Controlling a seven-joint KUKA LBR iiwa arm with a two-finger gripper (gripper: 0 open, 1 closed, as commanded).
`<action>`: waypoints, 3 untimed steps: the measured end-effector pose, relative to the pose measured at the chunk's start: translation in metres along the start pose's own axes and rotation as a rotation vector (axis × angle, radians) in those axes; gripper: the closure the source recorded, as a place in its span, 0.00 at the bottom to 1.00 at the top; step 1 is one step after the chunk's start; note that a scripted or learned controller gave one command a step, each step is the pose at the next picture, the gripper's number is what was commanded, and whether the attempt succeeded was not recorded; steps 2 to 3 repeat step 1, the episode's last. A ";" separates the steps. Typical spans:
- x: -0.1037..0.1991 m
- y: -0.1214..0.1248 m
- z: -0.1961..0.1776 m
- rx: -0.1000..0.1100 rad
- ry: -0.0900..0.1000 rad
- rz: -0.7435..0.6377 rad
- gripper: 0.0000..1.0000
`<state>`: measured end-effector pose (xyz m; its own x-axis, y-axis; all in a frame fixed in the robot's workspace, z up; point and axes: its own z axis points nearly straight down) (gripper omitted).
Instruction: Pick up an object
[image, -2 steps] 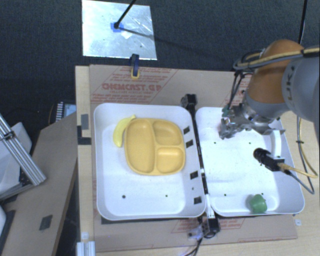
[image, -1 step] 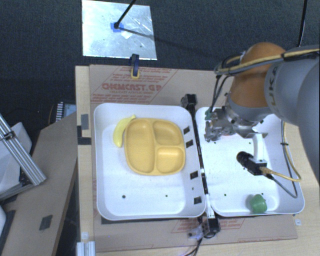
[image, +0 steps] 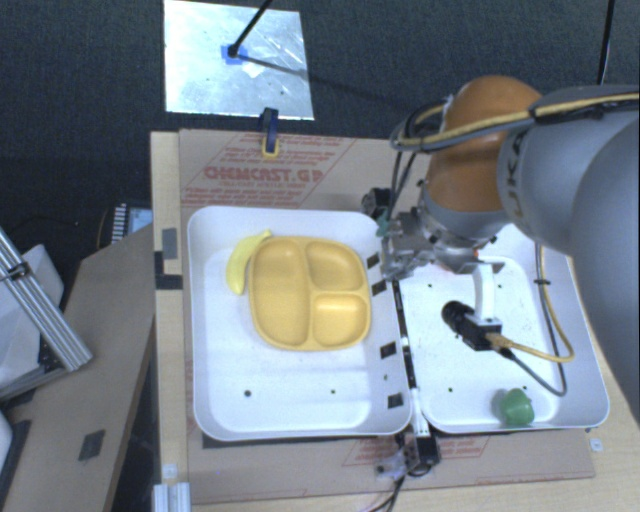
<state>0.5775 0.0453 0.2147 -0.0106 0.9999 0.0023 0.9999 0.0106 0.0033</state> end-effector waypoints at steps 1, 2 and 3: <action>0.057 -0.009 0.006 0.003 0.000 0.000 1.00; 0.057 -0.009 0.006 0.003 0.000 0.000 1.00; 0.057 -0.009 0.006 0.003 0.000 0.000 1.00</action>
